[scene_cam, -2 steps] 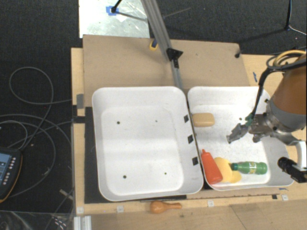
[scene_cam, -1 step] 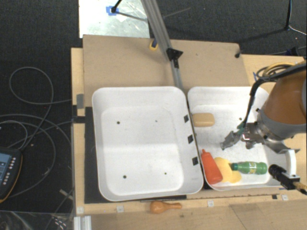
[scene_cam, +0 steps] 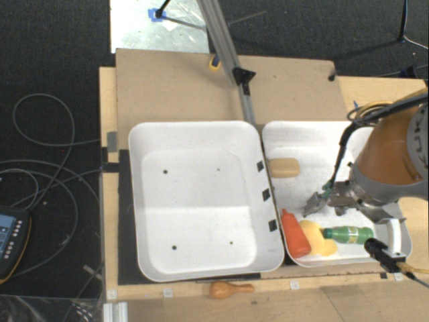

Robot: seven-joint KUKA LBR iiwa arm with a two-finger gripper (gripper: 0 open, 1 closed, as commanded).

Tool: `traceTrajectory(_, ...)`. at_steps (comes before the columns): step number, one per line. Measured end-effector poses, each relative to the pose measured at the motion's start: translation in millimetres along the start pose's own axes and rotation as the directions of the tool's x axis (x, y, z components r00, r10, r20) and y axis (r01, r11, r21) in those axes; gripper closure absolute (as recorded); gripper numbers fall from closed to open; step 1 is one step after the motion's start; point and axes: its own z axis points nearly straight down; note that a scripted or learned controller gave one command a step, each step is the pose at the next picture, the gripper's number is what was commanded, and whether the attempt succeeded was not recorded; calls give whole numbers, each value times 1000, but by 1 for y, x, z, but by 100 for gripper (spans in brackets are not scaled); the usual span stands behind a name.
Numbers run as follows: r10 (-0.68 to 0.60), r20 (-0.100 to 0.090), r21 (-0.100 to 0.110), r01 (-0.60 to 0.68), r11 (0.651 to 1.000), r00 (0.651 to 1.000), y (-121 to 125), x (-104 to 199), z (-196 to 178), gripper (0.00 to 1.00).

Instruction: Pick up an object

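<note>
- arm [scene_cam: 395,159] is reaching in from the right, orange band sitting over the right bin [scene_cam: 301,139]; black cables are looping off its upper side
- gripper [scene_cam: 315,205] is hanging low inside the right bin, tips pointing left toward the bin's middle; can't tell how far it's spread, and nothing is showing between the tips
- pick candidates are all lying in the right bin: tan block [scene_cam: 284,168] is resting near the left wall, well apart from the gripper; orange-red bottle [scene_cam: 295,233] is lying along the front-left corner; yellow piece [scene_cam: 316,237] is touching the bottle's right side; green bottle [scene_cam: 346,233] is lying on its side just right of the yellow piece, below the wrist
- gripper tips are sitting just above the yellow piece and orange-red bottle, not touching either as far as the view shows
- left bin [scene_cam: 201,200] is sitting beside the right one, walls touching along the black clips [scene_cam: 266,194]
- small wooden pear-shaped piece [scene_cam: 228,288] is lying outside the bins on the bench's front edge
- grey pole [scene_cam: 224,42] is slanting across the back of the bench [scene_cam: 174,86]; handheld pendant [scene_cam: 12,237] is lying on the floor at far left with cables around it
</note>
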Motion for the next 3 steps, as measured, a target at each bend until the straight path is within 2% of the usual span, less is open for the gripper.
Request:
traceTrajectory(1, 0, 2, -7, 0, 1000, 1000, 2, -1, -13, 100)
traceTrajectory(3, -6, 3, -11, 6, 1000, 1000, 10, 1, -103, 100)
